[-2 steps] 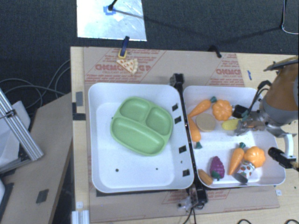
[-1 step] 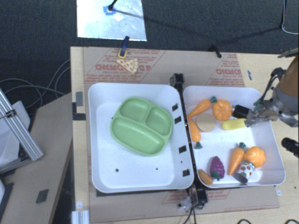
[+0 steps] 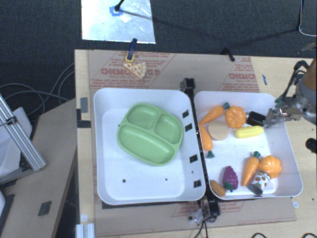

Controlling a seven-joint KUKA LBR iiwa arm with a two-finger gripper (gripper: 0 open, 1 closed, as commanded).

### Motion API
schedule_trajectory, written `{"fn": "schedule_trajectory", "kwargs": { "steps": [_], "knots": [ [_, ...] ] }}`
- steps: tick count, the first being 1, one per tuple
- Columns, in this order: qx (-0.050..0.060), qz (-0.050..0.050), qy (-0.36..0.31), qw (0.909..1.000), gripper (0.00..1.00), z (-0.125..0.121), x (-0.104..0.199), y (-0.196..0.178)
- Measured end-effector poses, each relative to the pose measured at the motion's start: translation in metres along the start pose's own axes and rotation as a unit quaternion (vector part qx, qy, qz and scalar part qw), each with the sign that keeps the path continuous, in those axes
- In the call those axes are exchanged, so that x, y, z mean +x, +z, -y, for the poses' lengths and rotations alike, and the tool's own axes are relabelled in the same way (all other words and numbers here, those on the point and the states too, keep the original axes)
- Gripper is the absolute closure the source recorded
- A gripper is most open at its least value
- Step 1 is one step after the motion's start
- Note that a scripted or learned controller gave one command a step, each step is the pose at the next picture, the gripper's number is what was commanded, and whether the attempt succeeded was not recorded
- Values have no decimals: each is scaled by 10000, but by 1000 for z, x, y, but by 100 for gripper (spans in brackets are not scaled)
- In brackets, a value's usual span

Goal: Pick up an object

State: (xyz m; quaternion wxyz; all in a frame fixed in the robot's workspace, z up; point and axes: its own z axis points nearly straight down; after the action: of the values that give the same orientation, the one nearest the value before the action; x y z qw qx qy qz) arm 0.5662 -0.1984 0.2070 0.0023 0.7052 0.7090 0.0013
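Right bin (image 3: 290,152): grapes (image 3: 229,176) and carrot (image 3: 250,168) crowd the 6 o'clock rim, open floor mid-bin. At 12 o'clock sit pumpkin (image 3: 236,116) and banana (image 3: 249,132); gripper (image 3: 275,115) at 2 o'clock over the rim, finger state can't tell.

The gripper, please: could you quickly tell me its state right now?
Gripper: cannot be told; it sits over the right bin's far right corner.

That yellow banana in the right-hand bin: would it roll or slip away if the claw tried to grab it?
The banana looks like glossy, stiff moulded plastic, so probably light and somewhat slippery. Its rounded, curved body may spin or skid rather than roll far. Lying beside the black block, it might jam.
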Motion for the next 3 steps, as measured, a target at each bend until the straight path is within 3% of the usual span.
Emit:
{"fn": "schedule_trajectory", "kwargs": {
  "steps": [1, 3],
  "knots": [
    [5, -1, -1, 10000, 100, -1, 0, -19],
    [7, -12, -24, 10000, 100, -33, 101, -18]
  ]
}}
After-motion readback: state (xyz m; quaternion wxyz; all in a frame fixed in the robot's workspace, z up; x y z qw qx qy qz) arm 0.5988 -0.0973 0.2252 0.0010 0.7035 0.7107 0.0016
